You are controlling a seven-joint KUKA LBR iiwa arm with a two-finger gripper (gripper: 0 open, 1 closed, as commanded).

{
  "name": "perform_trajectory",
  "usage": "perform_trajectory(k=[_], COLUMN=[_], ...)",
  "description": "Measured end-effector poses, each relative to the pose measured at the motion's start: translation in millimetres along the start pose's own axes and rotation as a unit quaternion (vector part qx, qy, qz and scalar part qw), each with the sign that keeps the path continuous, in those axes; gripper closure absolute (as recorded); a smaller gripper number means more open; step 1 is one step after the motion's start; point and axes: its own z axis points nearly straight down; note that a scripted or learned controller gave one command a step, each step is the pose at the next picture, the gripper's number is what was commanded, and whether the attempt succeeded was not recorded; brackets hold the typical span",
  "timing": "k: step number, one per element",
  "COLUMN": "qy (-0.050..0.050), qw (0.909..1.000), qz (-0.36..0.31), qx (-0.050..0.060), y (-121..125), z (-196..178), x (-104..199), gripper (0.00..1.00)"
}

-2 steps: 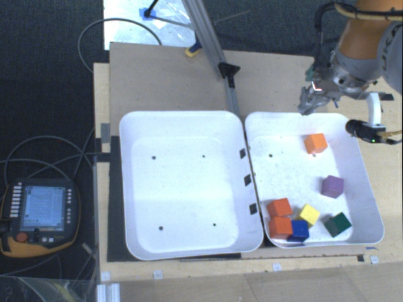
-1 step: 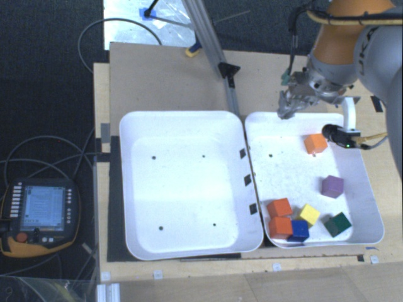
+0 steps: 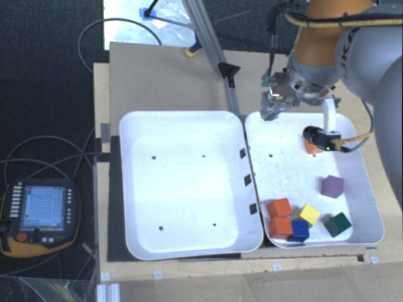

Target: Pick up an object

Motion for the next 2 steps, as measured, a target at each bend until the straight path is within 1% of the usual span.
perform_trajectory(k=[1,2], qy=[0.0,0.0], qw=[1.0,1.0], qz=[0.0,0.0], qx=[0.001,0.001], y=[-23.0,-49.6], z=[10.3,5.7], x=[50.5,97.8], gripper=[1.0,1.0])
